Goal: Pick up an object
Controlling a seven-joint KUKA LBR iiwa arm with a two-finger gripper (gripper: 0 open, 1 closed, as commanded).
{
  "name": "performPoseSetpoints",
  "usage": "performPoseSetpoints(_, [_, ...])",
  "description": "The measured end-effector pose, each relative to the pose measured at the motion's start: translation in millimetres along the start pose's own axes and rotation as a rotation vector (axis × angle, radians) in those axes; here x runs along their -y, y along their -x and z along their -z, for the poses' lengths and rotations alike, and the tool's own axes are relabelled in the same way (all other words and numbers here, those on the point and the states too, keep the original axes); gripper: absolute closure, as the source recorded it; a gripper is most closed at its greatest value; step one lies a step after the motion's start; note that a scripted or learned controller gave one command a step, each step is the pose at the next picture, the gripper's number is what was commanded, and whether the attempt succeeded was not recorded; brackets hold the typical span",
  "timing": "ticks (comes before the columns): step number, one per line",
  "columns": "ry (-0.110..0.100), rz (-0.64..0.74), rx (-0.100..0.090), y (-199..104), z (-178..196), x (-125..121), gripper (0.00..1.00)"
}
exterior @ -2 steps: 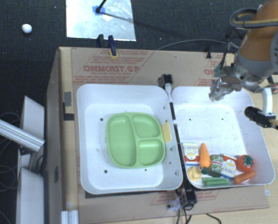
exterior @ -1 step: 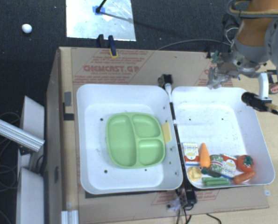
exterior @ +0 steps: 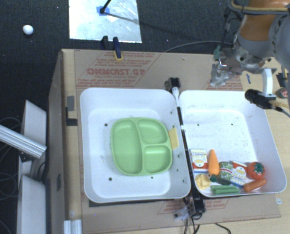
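A cardboard-topped desk (exterior: 135, 69) carries two shallow white plastic bins, and the gripper (exterior: 222, 76) hovers above the far rim of the right bin (exterior: 222, 116); whether it is released or clenched I cannot tell. Nothing is grasped, so this looks like the approach step: next it must travel nearward and descend. Below and nearer than the gripper lie one orange toy carrot (exterior: 212, 163), one red toy tomato (exterior: 255, 169) and several small packets, while one green three-compartment plastic plate (exterior: 141, 146) sits down-left of it.

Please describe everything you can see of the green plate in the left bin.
The light green plastic plate with three compartments lies flat in the shallow white left bin, near its middle. It is a rounded rectangle with raised dividers, two compartments on its right side, one large on its left. A small yellow piece touches its right edge.
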State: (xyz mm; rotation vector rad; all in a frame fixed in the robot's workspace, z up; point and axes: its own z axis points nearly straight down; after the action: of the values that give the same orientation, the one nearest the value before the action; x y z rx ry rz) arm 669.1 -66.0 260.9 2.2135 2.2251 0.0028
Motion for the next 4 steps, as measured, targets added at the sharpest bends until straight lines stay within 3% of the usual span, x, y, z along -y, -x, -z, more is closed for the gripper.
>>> performPoseSetpoints(1, [-0.001, 0.000, 0.000, -28.9, -2.4, -0.1, 1.00])
performPoseSetpoints(2, [0.000, -0.003, 0.000, -6.2, 7.5, 0.1, 1.00])
performPoseSetpoints(3, [-0.001, -0.001, 0.000, -25.4, 2.9, 0.0, 1.00])
performPoseSetpoints(4, [-0.001, -0.004, 0.001, -7.3, 5.4, 0.2, 1.00])
